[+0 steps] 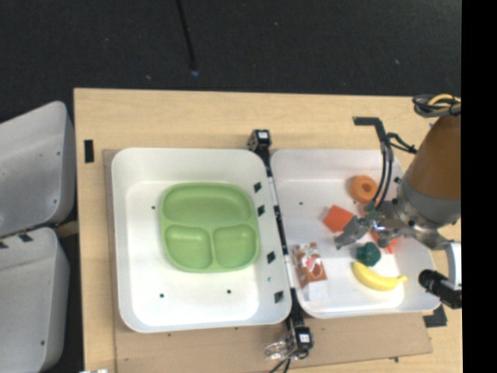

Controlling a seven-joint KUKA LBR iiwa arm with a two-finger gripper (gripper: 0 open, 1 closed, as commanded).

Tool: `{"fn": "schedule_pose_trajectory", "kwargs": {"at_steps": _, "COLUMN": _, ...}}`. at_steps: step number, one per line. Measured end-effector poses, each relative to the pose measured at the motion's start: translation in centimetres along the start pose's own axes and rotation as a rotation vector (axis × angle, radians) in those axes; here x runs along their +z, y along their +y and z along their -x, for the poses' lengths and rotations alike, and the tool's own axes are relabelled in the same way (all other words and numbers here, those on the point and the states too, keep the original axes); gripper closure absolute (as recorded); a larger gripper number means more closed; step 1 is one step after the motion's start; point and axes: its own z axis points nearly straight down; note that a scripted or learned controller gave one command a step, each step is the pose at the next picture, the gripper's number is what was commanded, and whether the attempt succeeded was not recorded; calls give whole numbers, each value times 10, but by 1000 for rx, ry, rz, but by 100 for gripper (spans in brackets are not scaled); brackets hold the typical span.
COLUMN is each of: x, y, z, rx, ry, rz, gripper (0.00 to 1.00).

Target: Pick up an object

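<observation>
Over right bin [311, 179], tool [363, 235] poised among toys, above green ball [368, 253]; jaw state unclear, nothing visibly gripped.

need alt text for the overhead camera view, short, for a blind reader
The arm's gripper hovers low in the right bin, above a dark green object with an orange block, orange ring, banana and snack packet nearby. The left bin holds a green divided plate.
</observation>
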Motion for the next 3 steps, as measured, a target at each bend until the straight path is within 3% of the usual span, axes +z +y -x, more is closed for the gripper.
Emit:
{"fn": "schedule_pose_trajectory", "kwargs": {"at_steps": 1, "x": -7, "y": 3, "z": 0, "rx": -4, "ry": -3, "rz": 14, "gripper": 0}}
{"fn": "schedule_pose_trajectory", "kwargs": {"at_steps": 3, "x": 88, "y": 0, "z": 7, "rx": -1, "ry": -3, "rz": 12, "gripper": 0}}
